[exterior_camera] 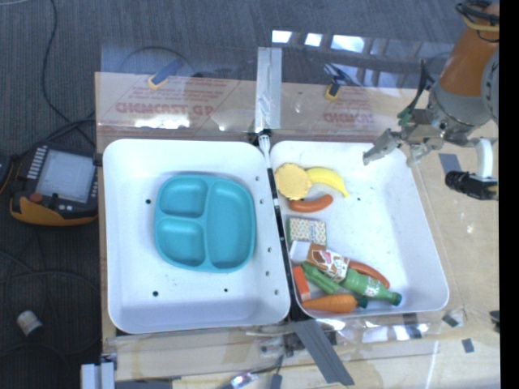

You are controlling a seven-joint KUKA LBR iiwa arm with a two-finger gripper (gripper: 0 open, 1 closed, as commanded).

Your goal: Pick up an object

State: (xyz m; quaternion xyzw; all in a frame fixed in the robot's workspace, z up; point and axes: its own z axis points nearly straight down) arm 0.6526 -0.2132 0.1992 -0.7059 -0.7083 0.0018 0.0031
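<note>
Two white bins sit side by side in the camera view, and all the candidates for picking lie in the right bin (422, 217), crowded along its left wall. Nearest the top is a yellow banana (326, 180) touching a round yellow piece (292, 181), with a red-orange sausage (311, 203) just below them. Further down are a small patterned packet (308, 231), a printed carton (328, 262), a green bottle (365, 288) and an orange carrot (328, 304), packed close and partly overlapping. The left bin (130, 168) bears a blue divided plate (204, 221).

These look like toy food, so I judge them light, stiff and rather smooth; a rounded one may slip from a pinch. The banana seems the best choice: its upper side is free of neighbours, and a grasp across its narrow middle should hold. The bottom heap looks harder to take cleanly.

The gripper (399, 146) hangs over the top right corner of the right bin, well apart from the food. Its two fingers are spread apart, one finger (377, 150) reaching towards the bin's middle, and nothing lies between them or touches them.
</note>
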